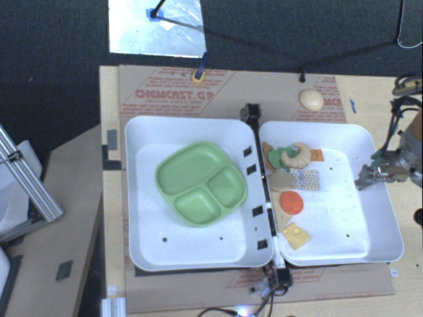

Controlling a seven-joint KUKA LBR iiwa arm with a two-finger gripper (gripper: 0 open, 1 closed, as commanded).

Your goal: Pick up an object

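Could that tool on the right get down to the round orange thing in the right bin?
Probably yes. The tool sits over the right edge of the right bin, and the round orange piece lies uncovered on the bin floor, apart from the yellow piece below it. Bare floor lies between tool and piece.

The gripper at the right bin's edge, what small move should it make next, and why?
Probably shift left across the right bin toward the orange round piece. The gripper sits at the bin's right side, while the pieces lie along its left side, out of its grasp.
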